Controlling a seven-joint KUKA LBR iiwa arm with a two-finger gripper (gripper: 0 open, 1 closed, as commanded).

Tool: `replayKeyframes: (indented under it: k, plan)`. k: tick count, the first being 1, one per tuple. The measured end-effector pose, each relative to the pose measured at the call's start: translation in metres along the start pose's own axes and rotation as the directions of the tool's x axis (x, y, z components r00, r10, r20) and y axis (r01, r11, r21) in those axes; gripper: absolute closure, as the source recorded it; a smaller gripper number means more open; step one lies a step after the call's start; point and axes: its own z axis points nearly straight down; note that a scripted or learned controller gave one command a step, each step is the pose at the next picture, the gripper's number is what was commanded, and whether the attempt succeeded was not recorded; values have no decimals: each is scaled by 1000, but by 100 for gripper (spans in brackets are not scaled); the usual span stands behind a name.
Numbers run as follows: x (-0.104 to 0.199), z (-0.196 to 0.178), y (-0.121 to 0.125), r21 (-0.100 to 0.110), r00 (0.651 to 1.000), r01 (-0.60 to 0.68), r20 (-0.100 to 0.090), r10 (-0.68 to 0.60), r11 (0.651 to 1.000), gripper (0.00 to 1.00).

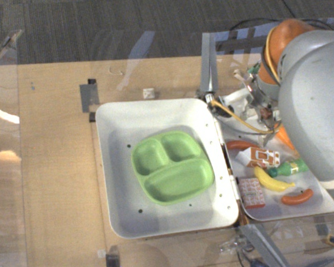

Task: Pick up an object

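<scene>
**Arm over the right bin, nothing visibly picked yet**

The arm [322, 113] covers most of the right bin [251, 213], its grey bulk running from about two o'clock down to five o'clock in the camera view. The gripper [266, 113] sits near the bin's upper part, among cables and a yellow hose — whether it is wide, narrow or holding anything cannot be told from this angle.

The pickable things lie in the right bin, at roughly four o'clock from the view's centre: a yellow banana [271, 180], a red sausage [296, 197] below it, a green bottle [290, 168] just beside the banana, a small red-and-white box [264, 157], a flat red-patterned packet [252, 192] and a second red sausage [240, 145] nearer the gripper. The left bin [117, 165] holds a green divided plate [171, 166].

The step in hand looks like the reach — the arm is over the objects, but no object appears lifted. The next move likely calls for settling on one item, probably something near the gripper, and coming down cleanly onto it; the objects lie close together, so a stray neighbour could get nudged.
</scene>
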Motion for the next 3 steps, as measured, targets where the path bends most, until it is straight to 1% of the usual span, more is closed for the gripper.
replayKeyframes:
  k: [1,2,3]
  plan:
    - [-40,0,53,-3,1000,20,-13,-20,1000,0]
    - [-43,-53,97,3,1000,-9,-3,9,1000,0]
    - [-21,-12,69,-1,1000,-8,-11,8,1000,0]
